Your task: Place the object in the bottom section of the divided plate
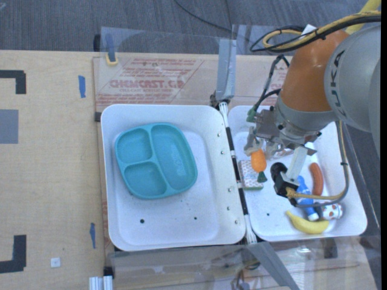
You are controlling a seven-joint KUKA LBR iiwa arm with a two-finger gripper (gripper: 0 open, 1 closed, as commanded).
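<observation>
Single fixed camera, mounted above the bench (48, 162), looking down at a slant. Far enough to take in both white bins: left bin (115, 222) with the divided plate (156, 160), right bin (357, 219) beside it. Grey floor (91, 5) along the top edge. Arm (338, 71) entering from the right side.
</observation>
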